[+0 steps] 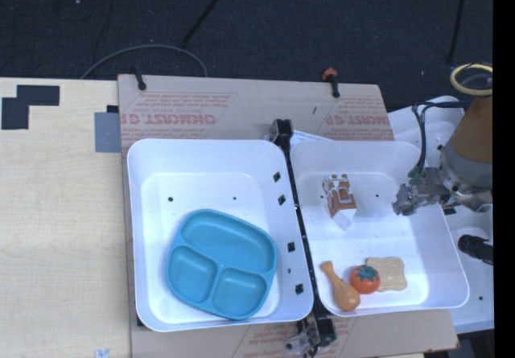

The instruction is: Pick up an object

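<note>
Progress looks like near zero: nothing is lifted, and every candidate sits on a bin floor. Gripper (405,200) hangs at the right side of the right bin (451,268), low over the bare floor near the right wall; whether it's open or closed I can't tell, too small and dark from this angle, and nothing shows in it. Arm (475,139) comes in from the right over the bin wall. Pickable stuff in the right bin: a small brown-and-white toy block (340,195) near the middle toward the back, left of the gripper and apart from it; along the front, a drumstick (340,286), a tomato (364,279) and a slice of toast (387,273) bunched together, tomato touching or overlapping the toast, drumstick just beside the tomato. Left bin (161,163) holds a blue divided plate (220,263), flat, well apart from the arm. Still to do, by my read: pick a target, line up, descend, grip, lift. Block is the nearest and stands alone, so cleanest shot. Front cluster is riskier: neighbours crowd the grasp and the front wall is close. The clips (282,199) on the divider between bins matter only if going for the plate.
</note>
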Controlling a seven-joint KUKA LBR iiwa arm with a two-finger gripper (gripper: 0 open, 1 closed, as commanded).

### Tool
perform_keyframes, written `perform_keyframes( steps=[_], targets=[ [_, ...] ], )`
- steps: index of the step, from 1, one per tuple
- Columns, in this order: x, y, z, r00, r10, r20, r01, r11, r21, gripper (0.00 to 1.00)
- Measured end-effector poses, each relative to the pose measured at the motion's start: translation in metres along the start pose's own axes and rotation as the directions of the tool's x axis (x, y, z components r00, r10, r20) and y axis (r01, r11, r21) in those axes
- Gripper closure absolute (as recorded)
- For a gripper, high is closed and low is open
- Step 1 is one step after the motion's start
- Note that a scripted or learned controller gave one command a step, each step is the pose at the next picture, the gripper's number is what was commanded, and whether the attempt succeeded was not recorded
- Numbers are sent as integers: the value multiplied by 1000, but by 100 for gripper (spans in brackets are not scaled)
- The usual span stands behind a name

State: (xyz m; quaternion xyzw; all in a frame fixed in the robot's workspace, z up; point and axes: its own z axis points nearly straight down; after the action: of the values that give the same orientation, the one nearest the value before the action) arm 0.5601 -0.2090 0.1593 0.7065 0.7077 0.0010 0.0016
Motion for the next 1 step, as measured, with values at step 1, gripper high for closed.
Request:
perform_keyframes(
  steps=[1],
  targets=[
    [-1,1,-52,1000,0,0,0,1000,2,100]
  ],
)
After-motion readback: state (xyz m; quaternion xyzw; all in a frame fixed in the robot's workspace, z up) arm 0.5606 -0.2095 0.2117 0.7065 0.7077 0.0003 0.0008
